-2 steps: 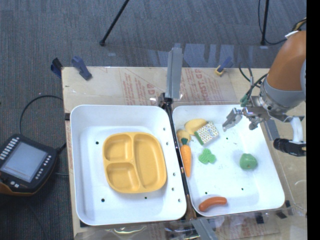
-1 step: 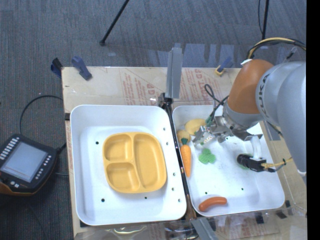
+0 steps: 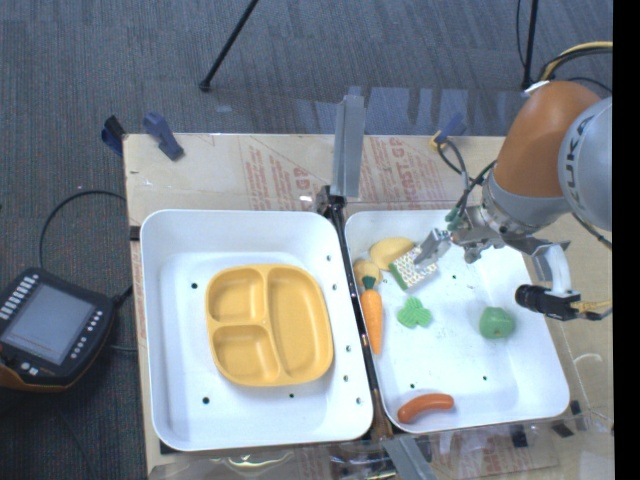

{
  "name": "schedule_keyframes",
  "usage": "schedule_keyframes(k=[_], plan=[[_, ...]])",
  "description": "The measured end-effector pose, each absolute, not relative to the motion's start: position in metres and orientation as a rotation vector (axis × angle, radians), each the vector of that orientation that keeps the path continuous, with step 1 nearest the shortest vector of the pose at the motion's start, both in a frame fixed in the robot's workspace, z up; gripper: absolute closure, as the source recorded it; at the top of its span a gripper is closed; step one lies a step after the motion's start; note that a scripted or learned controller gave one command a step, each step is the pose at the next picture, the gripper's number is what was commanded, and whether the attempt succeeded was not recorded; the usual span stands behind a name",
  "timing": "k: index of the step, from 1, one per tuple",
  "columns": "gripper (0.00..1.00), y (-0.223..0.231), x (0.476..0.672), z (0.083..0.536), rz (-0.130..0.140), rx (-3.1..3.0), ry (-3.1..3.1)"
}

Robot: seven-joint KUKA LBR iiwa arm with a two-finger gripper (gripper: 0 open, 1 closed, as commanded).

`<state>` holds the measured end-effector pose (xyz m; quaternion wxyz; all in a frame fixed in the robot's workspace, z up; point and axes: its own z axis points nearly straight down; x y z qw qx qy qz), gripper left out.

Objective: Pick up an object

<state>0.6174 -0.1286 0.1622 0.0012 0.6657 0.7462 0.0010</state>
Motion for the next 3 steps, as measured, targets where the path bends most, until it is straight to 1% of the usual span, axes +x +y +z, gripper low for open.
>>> schedule_keyframes(k=[1, 2, 3], plan=[[0.0, -0.105, 0.591, 0.084, -0.005, 2.056, 2.384], [1.0, -0.106, 0.591, 0.091, -0.006, 2.066, 2.382], [1.0, -0.045, 0.623, 0.19, 0.008, 2.105, 2.328]])
